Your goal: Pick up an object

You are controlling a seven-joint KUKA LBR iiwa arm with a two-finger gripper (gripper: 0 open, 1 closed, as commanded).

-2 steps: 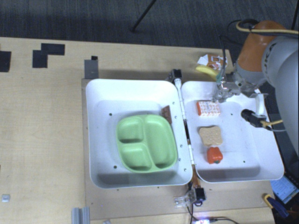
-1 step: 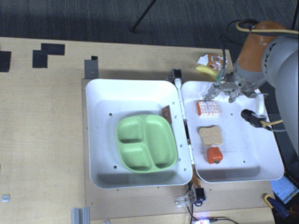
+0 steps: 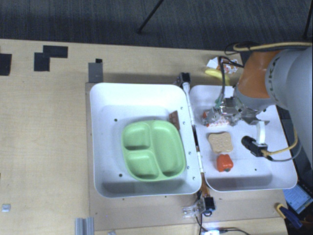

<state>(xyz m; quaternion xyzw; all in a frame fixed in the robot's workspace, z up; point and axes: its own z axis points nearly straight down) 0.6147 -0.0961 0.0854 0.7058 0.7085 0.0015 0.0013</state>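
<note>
Left bin (image 3: 100, 131): green divided plate (image 3: 153, 150), centre. Right bin (image 3: 283, 173): bread slice (image 3: 220, 142) just at 6 o'clock of jaws (image 3: 215, 115); red pepper (image 3: 224, 163) further at 6 o'clock. Jaw opening: cannot tell. Nothing visibly between jaws.

arm (image 3: 279, 77): reaches in from right, wrist bent down | gripper (image 3: 215, 115): low, pointing left

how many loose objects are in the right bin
2 in plain sight: a tan bread slice near the middle of the right bin, and a red-orange pepper-like item just in front of it. The arm covers the bin's far part, so more may be hidden.
</note>
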